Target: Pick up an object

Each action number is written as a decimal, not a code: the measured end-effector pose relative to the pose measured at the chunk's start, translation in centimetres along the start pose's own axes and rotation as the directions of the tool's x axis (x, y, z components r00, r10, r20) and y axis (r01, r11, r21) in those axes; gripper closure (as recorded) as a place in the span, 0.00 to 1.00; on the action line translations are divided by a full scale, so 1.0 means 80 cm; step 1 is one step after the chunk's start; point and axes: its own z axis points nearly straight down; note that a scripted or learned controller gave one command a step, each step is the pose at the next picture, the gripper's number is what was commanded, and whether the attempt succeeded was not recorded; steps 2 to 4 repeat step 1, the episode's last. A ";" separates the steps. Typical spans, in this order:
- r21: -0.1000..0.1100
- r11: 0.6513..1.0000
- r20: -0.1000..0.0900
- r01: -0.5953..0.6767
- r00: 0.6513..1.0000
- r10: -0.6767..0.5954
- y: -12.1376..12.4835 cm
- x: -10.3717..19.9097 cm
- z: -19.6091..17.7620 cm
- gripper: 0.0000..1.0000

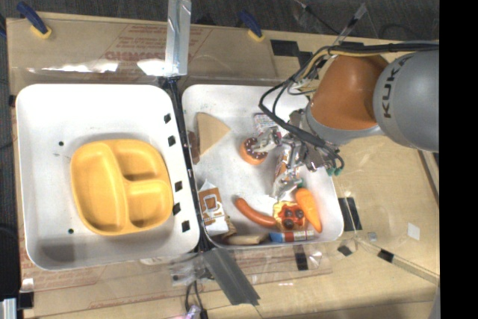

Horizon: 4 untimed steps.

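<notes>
Low in the right bin (224, 97), the gripper (287, 174) crowds the carrot (308, 208); its opening is unclear.

Tray (119, 185) in left bin (37, 108)

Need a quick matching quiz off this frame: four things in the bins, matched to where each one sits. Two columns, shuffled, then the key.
Things:
1. yellow divided tray
2. carrot
3. donut
4. hot dog

Places:
A. middle of the right bin, left of the tool
B. left bin
C. right bin, by its right wall near the front corner
D. front of the right bin, lying left of the carrot

Pairs: 1-B, 2-C, 3-A, 4-D
</notes>
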 end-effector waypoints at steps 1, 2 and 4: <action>-0.002 0.950 0.000 0.313 0.950 -0.313 0.070 0.054 0.001 0.00; -0.002 0.950 0.000 0.313 0.950 -0.313 0.070 0.054 0.001 0.00; -0.002 0.950 0.000 0.313 0.950 -0.313 0.070 0.054 0.001 0.00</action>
